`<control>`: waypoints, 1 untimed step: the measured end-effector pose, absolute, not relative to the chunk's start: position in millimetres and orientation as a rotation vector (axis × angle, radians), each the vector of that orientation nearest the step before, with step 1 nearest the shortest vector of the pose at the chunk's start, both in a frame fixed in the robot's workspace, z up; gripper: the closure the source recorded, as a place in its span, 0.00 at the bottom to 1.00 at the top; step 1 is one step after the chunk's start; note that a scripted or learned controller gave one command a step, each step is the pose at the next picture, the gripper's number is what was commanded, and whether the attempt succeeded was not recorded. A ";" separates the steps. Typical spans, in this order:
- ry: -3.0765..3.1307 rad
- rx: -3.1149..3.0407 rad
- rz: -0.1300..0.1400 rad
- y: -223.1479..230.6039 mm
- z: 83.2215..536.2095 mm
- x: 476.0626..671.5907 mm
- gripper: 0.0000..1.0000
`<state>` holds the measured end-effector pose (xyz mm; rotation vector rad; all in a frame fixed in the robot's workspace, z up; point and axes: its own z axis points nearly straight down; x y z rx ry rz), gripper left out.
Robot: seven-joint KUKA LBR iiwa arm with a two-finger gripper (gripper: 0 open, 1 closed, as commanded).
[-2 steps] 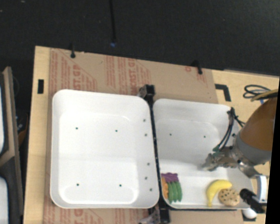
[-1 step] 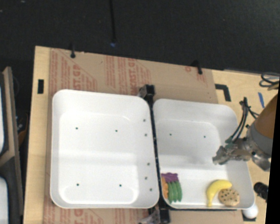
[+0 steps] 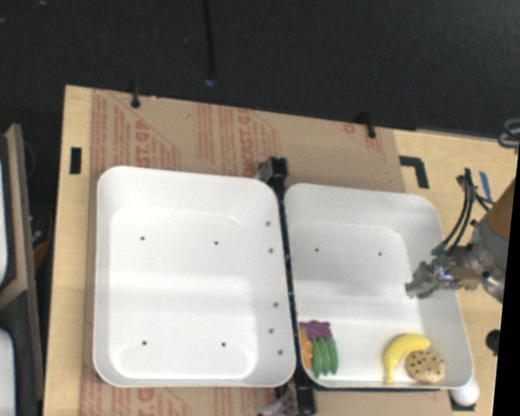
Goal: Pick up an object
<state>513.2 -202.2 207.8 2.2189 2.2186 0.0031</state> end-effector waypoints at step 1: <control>2.225 2.216 0.003 -153.1 218.5 528.4 1.00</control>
